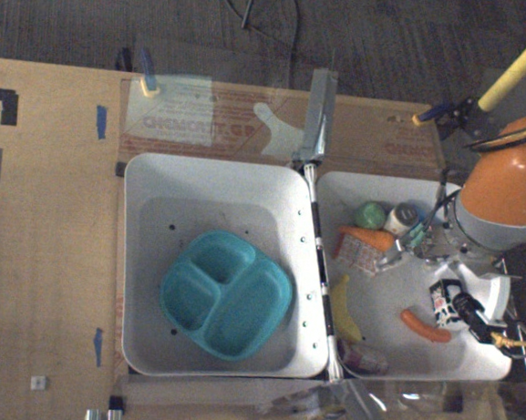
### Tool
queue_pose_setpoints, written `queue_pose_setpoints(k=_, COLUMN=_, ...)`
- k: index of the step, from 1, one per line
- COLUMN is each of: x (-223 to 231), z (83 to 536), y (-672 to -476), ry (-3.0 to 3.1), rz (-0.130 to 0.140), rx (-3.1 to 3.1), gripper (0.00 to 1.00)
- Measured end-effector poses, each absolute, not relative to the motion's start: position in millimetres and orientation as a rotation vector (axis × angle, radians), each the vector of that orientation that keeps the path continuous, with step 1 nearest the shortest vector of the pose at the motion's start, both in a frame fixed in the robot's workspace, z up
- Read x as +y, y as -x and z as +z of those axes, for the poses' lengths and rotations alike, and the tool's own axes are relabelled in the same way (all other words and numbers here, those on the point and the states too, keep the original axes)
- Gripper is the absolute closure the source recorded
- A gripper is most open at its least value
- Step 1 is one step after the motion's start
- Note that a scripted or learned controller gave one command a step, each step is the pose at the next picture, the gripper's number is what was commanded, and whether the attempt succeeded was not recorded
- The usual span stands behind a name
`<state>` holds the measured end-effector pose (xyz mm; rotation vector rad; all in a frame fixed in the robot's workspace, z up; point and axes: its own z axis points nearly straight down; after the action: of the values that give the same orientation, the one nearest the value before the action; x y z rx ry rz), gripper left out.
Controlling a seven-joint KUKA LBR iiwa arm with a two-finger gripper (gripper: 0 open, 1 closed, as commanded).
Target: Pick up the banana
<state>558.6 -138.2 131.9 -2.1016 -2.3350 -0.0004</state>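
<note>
The yellow banana [346, 311] lies along the left wall of the right bin [478, 365], near its front corner, and nothing grips it. My gripper [427, 250] hangs over the middle of the right bin, below the orange wrist band. It is up and to the right of the banana, well apart from it, close to the orange carrot [368, 237] and the small printed box [361, 253]. Nothing shows between its tips.
The right bin also holds a green ball [370, 214], a small white and blue container [401, 217], a red-orange sausage [425, 327] and a wrapped packet [365, 357] at the front. A teal divided plate [228, 295] lies in the left bin [146, 185].
</note>
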Motion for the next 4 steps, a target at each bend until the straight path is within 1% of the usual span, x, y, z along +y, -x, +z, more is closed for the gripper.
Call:
queue_pose_setpoints(k=1, x=-206.5, z=134.2, y=-547.8, ry=2.457, rz=-0.001, rx=-1.962, gripper=0.00)
queue_pose_setpoints(k=2, x=-132.7, z=109.3, y=-542.4, ry=2.492, rz=-0.043, rx=-1.984, gripper=0.00)
queue_pose_setpoints(k=3, x=-165.2, z=189.6, y=-509.6, ry=2.701, rz=0.001, rx=-1.606, gripper=0.00)
queue_pose_setpoints(k=4, x=-91.9, z=138.8, y=-506.8, ry=2.886, rz=0.005, rx=-1.233, gripper=0.00)
